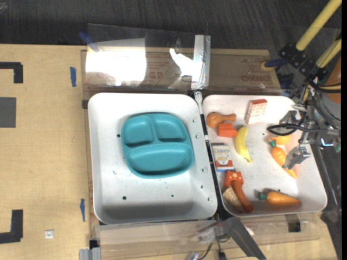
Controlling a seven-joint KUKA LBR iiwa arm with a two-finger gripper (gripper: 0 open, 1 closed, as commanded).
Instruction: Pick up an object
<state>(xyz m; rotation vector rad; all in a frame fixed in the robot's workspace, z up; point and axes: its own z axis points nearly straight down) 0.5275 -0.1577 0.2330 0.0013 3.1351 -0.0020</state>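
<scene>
Grey fingers [297,158] low in right bin [314,199], over orange carrot [278,155]; spread indiscernible.

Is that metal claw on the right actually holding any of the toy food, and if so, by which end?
It cannot be told. The gripper sits low in the right bin, right against a small orange toy, but the view is too blurred to show a grip.

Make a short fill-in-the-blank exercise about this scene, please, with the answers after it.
1. The teal divided plate lies in the ____ bin.
2. The banana lies in the ____ bin.
3. The gripper is over the ____ bin, near its right side.
4. The colour of the banana is ____.

Answers: left; right; right; yellow
</scene>
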